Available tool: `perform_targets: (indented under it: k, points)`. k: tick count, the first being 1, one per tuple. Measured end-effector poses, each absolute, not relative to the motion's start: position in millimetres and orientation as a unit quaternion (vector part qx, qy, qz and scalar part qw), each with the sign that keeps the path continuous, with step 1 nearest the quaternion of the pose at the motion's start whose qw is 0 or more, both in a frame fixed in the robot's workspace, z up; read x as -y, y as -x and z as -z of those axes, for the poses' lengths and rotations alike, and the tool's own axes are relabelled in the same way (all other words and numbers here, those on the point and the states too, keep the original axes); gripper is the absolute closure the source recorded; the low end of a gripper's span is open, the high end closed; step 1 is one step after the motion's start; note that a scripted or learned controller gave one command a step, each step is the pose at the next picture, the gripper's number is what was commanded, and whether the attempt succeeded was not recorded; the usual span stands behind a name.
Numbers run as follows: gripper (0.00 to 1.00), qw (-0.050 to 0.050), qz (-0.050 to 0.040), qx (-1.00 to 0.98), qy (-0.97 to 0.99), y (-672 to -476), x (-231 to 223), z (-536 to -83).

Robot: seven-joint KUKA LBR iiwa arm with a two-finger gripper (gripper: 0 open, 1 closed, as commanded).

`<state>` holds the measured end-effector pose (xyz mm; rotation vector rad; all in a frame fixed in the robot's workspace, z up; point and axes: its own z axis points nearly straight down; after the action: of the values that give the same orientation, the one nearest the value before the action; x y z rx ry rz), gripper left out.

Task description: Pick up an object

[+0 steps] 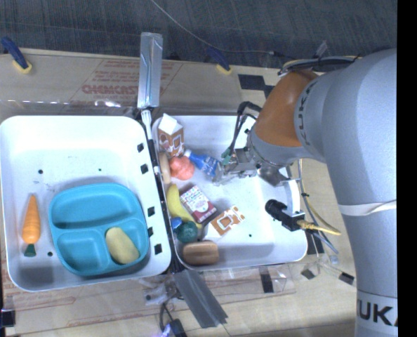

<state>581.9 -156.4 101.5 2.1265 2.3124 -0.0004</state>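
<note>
Camera view: nearest in the right bin (pixel 293 248) lies a bread roll (pixel 199 252), then a banana (pixel 175 202) and snack packets (pixel 196 203). Beyond them the gripper (pixel 226 168) hovers low by a blue wrapper (pixel 203 163); jaws' state unclear. Judging the approach underway, next comes descent and closing.

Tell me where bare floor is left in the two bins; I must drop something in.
Free: the left bin behind the blue tray, and the right bin's front right beside the small carton. Crowded: the right bin's left side, around the banana.
</note>
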Motion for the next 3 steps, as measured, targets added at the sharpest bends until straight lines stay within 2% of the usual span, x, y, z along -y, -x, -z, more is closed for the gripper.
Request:
perform_targets:
  k: [1,2,3]
  points:
    - [0.00,0.000,0.0003,-0.736,-0.677,-581.8,156,-101]
    - [0.00,-0.001,0.0000,-0.758,-0.653,-626.4,177,-92]
    - [0.00,0.001,-0.0006,-0.806,-0.592,-657.8,129,-93]
